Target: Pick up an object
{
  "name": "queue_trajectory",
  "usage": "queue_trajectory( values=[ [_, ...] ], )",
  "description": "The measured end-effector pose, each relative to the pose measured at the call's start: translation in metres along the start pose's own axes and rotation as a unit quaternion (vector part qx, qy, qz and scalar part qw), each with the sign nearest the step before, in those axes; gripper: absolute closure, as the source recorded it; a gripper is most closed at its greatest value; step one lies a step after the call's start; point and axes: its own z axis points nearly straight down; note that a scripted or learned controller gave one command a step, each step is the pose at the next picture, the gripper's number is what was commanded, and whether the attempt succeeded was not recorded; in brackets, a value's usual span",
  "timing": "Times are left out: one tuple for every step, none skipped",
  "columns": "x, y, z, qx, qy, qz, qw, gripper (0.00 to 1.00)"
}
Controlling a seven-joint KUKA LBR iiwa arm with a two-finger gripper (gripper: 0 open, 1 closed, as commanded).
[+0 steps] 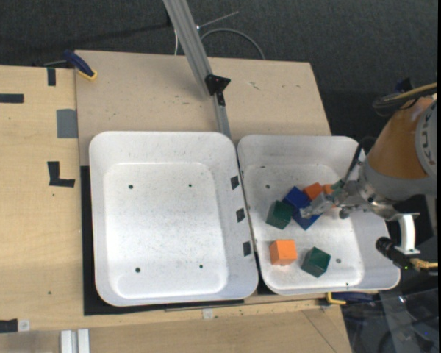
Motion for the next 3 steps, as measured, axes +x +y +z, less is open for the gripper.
queue_trajectory(
  values=[
    [-0.002,0.002,-0.015,-0.005,-0.004,0.000,1.0000,1.00],
    [0.001,0.003,-0.057,0.000,-0.003,0.000,1.0000,1.00],
    [0.001,0.004,-0.093,0.000,-0.003,0.000,1.0000,1.00]
  ],
)
